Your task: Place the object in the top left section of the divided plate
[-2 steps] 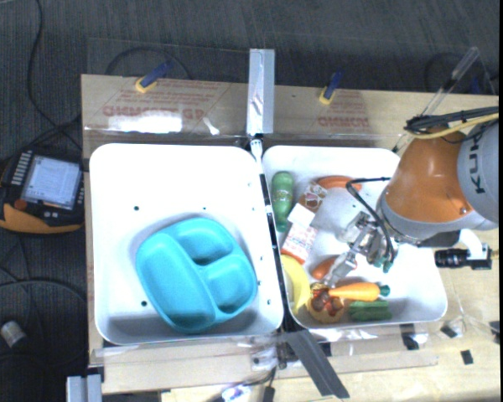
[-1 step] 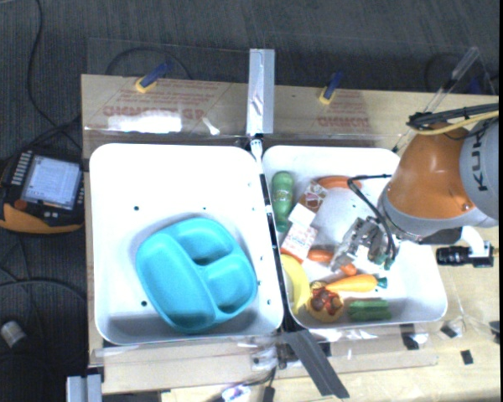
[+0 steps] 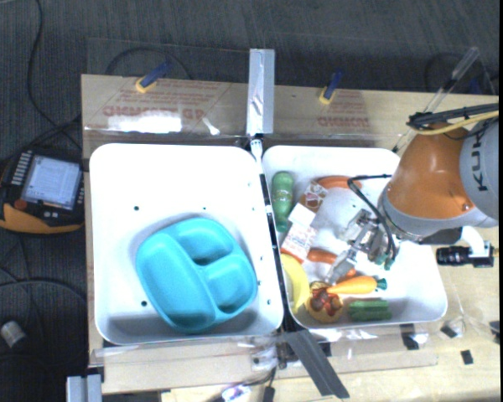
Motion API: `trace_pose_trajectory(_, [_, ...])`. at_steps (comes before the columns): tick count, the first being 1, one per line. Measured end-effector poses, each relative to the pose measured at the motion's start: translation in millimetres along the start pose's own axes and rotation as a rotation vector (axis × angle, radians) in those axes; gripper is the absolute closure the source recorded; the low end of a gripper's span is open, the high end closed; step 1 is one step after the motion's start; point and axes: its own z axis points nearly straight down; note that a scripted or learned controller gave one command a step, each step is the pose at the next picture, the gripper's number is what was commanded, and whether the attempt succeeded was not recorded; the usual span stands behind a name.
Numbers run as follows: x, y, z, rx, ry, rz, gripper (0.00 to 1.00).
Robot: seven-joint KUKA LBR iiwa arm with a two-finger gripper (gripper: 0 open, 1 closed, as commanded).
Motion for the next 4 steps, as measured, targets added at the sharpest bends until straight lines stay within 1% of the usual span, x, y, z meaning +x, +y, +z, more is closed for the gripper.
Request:
trace_pose_trajectory(1, [-49, -58, -156, 0.008, 0.012, -0.127, 0.00])
trace_pose_trajectory(2, [-4, 42, -147, 0.007, 0.014, -0.104, 0.00])
trace_pose_trajectory(3, [-5, 45, -155, 0.004, 0.014, -0.103, 1.00])
trace_pose_trajectory(4, [22, 16, -109, 0.002, 0.017, -0.823, 1.00])
